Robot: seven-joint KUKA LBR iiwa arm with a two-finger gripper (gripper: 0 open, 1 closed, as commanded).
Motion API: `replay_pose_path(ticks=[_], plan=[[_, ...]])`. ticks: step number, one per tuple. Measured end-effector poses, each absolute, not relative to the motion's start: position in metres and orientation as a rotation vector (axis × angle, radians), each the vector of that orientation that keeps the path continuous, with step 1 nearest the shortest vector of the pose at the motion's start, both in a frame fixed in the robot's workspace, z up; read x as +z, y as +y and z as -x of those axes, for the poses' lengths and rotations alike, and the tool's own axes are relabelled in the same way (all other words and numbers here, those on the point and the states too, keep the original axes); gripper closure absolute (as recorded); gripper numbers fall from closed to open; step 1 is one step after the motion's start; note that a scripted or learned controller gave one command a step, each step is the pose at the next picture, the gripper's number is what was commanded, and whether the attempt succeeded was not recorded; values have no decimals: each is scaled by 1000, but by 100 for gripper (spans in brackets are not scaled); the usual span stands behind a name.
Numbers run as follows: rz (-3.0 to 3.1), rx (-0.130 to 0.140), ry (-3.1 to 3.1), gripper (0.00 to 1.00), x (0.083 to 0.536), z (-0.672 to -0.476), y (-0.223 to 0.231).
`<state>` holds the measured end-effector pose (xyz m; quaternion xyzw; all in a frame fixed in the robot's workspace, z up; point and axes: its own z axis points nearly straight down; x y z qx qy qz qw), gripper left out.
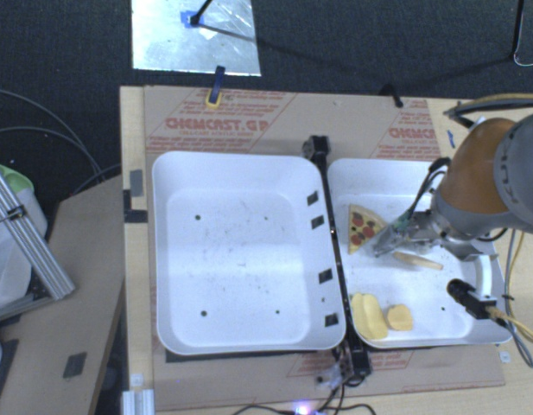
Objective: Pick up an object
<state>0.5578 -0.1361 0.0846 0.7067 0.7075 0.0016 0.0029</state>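
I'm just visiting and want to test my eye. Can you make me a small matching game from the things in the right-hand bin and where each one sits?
Things in the right bin:
1 pizza slice
2 pale yellow block
3 tan stick

Places in the picture, among these three:
A lowest
B farthest right
C highest

Pairs: 1-C, 2-A, 3-B.

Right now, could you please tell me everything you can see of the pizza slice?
The pizza slice is a flat toy wedge, yellow-orange with red rounds on top, plastic by its look. It lies face up on the floor of the right bin, close to its left wall. The gripper is low at its right edge; whether they touch, I cannot tell.
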Motion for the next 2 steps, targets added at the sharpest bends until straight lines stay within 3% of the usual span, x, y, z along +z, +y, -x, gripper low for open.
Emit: replay_pose_path(ticks=[1, 2], plan=[[-2215, 4, 2209, 0, 169, -577, -212], [-2221, -3, 2240, 0, 98, -518, -116]])
